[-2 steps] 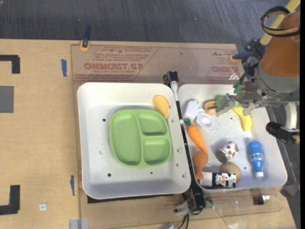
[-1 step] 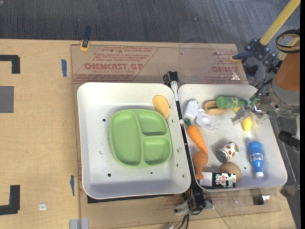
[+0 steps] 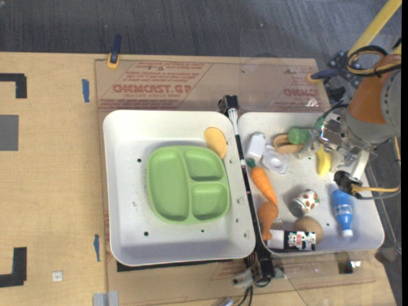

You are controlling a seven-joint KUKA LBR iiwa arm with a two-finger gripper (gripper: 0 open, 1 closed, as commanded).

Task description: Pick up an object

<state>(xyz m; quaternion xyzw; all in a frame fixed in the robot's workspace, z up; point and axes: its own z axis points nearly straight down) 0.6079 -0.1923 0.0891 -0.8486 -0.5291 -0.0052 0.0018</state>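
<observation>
The right bin [image 3: 376,234] holds several objects: a white bottle [image 3: 255,146], a clear cup [image 3: 276,163], a green piece [image 3: 298,135], a tan bun [image 3: 286,148], a yellow banana [image 3: 324,162], an orange carrot [image 3: 262,182], a patterned ball [image 3: 307,201], a blue bottle [image 3: 342,213], a brown egg-shaped item [image 3: 309,227] and a black-and-white box [image 3: 295,240]. My gripper [image 3: 325,138] hangs over the bin's far right corner, just right of the green piece and above the banana. Nothing shows between its fingers.
The left bin [image 3: 121,171] carries a green divided plate [image 3: 188,183] and a yellow-orange fruit [image 3: 216,141] near its far right corner. A black rail [image 3: 241,164] runs between the two bins. A cable loops off the wrist beside the blue bottle.
</observation>
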